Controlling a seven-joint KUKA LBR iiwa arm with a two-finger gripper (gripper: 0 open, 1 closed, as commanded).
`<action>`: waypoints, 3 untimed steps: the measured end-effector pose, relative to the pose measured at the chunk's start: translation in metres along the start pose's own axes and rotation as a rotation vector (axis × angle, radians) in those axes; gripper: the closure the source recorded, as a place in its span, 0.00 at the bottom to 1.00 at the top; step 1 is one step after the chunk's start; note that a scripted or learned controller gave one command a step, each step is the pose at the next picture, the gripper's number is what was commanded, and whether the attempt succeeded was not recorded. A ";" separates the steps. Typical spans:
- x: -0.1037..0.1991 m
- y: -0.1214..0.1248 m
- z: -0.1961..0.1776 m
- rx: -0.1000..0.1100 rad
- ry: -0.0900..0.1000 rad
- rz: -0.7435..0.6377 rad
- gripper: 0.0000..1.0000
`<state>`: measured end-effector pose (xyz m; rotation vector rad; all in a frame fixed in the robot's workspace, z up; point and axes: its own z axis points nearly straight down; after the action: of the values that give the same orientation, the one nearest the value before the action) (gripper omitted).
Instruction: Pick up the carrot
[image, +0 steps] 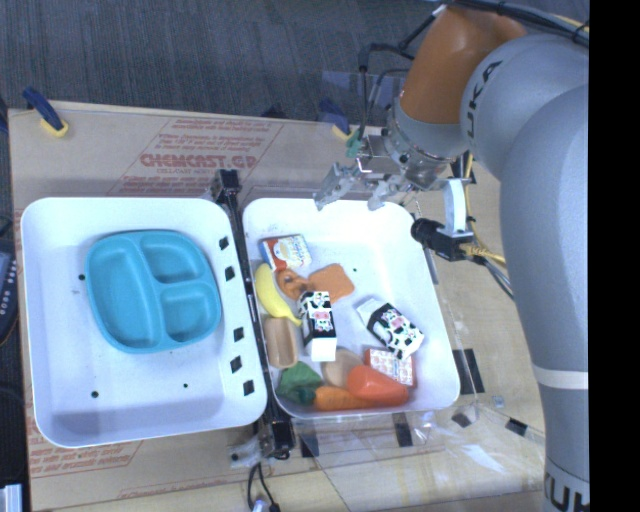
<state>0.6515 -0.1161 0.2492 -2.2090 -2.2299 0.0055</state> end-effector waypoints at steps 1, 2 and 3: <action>0.077 -0.055 0.060 0.004 0.001 -0.114 0.00; 0.023 -0.083 0.125 0.005 0.000 0.103 0.00; -0.008 -0.015 0.152 -0.008 0.001 -0.033 0.00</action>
<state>0.6362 -0.1246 0.0975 -2.1761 -2.2693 -0.0047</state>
